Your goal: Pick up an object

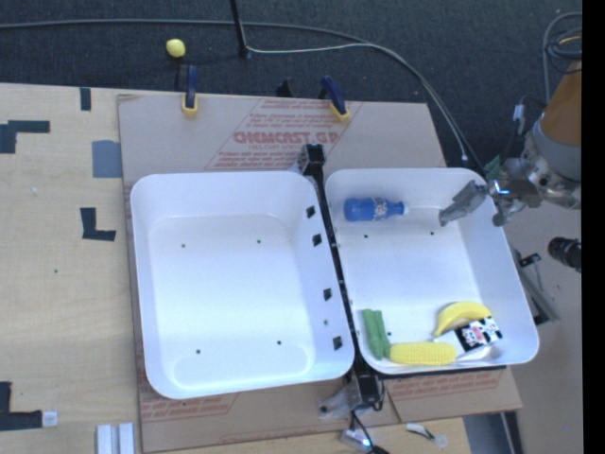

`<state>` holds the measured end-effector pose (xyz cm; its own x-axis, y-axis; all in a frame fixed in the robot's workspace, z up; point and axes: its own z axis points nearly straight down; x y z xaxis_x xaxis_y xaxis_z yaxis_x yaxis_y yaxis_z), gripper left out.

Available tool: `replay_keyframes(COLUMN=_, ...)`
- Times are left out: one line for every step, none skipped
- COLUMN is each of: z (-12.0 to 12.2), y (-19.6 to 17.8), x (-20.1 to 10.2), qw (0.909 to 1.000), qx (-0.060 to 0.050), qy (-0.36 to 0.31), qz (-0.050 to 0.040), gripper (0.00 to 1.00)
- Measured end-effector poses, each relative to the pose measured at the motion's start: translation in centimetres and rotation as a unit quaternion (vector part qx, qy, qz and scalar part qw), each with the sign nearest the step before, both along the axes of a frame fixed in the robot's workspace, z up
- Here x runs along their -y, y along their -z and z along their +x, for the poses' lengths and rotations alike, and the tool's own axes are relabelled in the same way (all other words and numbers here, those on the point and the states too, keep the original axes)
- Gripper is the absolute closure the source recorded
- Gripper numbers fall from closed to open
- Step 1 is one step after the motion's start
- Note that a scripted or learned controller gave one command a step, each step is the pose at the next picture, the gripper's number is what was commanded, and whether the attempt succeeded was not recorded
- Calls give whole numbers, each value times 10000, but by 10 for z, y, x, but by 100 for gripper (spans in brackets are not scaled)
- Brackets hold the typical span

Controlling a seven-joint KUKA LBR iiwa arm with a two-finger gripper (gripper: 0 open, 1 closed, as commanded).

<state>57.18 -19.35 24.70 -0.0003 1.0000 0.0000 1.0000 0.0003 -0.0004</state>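
Observation:
The right bin (492, 253) holds a blue bottle (372, 209) lying on its side near the far wall. Along the near wall lie a green stick (376, 333), a yellow corn cob (422, 353), a yellow banana (460, 315) and a small black and white piece (477, 334). My gripper (480, 204) hangs over the bin's far right corner, to the right of the bottle. Its fingers are spread apart with nothing between them.
The left bin (227, 282) sits beside the right one, with a black divider (326, 253) between them. Two clamps (190, 93) hold the cardboard at the far edge. A yellow ball (175, 47) lies on the dark floor beyond.

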Motion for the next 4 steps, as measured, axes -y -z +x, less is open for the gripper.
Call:
replay_keyframes(z=-46, y=165, x=-29, qw=10000, qx=-31, qy=-3, qz=8, gripper=0)
replay_keyframes(z=-48, y=65, x=11, qw=10000, qx=35, qy=8, qz=-14, gripper=0)
replay_keyframes(z=2, y=166, x=-37, qw=10000, qx=-19, qy=-21, qz=4, gripper=0)
replay_keyframes(z=6, y=111, x=-2, qw=10000, qx=20, qy=8, qz=-9, gripper=0)
